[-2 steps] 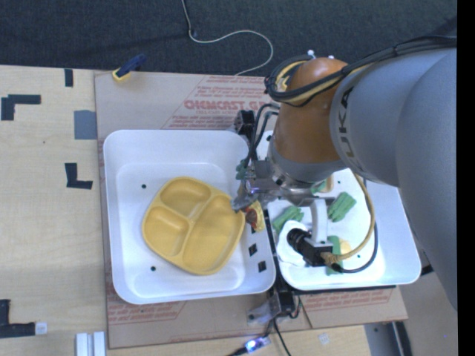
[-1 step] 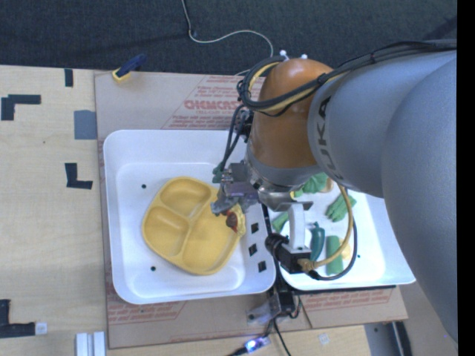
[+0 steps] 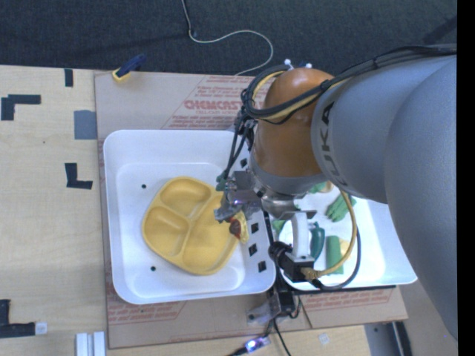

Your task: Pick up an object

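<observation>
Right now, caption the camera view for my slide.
Arm hangs over yellow divided plate in the left bin.

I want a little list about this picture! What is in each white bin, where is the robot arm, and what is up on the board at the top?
left bin: a yellow divided plate, lying flat
right bin: green objects, partly hidden by the arm
arm: grey with an orange band, reaching in from the right over where the two bins meet
gripper: low at the yellow plate's right edge
holding something: cannot tell
top of board: a small blue and yellow object
cable: thin and white, looping across the dark floor
</observation>
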`<state>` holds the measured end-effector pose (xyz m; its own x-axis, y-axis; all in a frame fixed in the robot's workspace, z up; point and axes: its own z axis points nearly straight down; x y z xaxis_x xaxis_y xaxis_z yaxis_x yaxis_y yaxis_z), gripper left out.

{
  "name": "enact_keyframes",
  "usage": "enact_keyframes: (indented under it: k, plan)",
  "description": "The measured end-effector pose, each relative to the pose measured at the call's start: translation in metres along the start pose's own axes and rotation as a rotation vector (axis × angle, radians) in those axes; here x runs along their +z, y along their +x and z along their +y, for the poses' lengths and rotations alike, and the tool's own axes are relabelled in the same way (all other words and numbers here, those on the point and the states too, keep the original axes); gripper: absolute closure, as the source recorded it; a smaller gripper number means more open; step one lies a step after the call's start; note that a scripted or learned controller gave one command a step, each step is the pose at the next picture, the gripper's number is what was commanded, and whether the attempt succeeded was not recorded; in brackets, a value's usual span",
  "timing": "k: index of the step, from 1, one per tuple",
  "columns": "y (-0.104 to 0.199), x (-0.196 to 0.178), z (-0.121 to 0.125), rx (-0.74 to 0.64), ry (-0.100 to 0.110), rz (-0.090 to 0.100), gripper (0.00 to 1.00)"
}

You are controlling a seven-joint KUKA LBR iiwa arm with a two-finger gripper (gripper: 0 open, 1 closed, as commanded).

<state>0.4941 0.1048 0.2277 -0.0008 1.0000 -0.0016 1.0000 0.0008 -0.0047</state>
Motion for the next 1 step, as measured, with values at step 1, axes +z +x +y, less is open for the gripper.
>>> enact_keyframes:
  k: [1]
  plan:
    - [0.0043, 0.0111, 0.0064, 0.0, 0.0, 0.0, 1.0]
